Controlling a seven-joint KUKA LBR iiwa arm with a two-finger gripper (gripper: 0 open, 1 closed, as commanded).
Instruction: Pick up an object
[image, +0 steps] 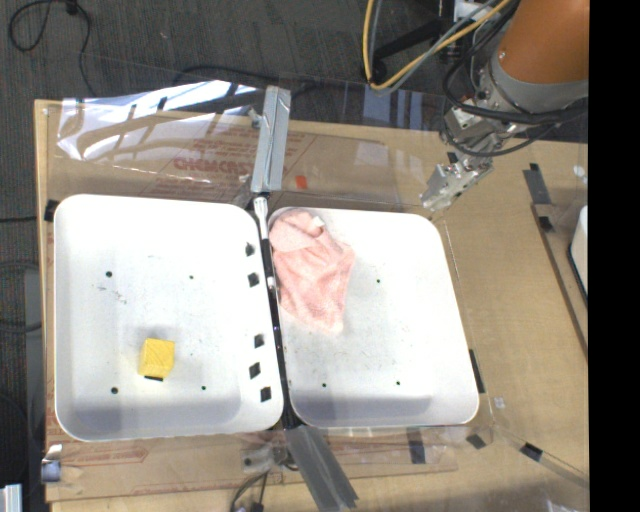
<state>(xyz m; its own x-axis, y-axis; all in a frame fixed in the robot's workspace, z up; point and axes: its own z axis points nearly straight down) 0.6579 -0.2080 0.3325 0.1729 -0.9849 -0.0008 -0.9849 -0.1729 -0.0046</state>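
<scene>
Pink cloth (312, 272) lies crumpled in the right bin (420, 400), at its upper-left corner, touching the wall next to the divider. Yellow block (157, 358) sits in the left bin (90, 240), lower left, apart from the walls. Gripper (447, 187) hangs outside the right bin, just beyond its upper-right corner, over the bench (520, 300), well apart from the cloth and far from the block. Finger state: cannot tell. Nothing is seen between them. Right bin floor right of the cloth is bare.
</scene>
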